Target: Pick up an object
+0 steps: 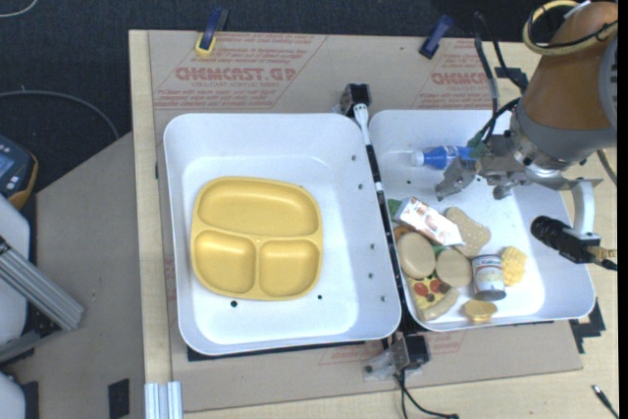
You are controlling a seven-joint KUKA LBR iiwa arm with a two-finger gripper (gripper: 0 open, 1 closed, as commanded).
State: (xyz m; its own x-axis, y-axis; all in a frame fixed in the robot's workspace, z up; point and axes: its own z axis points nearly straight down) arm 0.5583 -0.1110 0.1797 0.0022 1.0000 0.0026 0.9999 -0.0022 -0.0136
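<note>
While the gripper [478, 174] hangs spread and empty, the bottle [432, 156] at the right bin's [564, 294] far edge looks light, slick; grip mid-body.

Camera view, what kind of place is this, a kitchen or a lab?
Most likely a robotics lab bench, not a kitchen: a grey arm reaches over two white bins clamped to a protected board, the food looks like toys, and cables cross the carpeted floor.

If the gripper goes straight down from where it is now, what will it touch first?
Probably the bare floor of the right bin, beside the clear bottle. The gripper hangs above the bin's upper part; depth is unclear.
</note>
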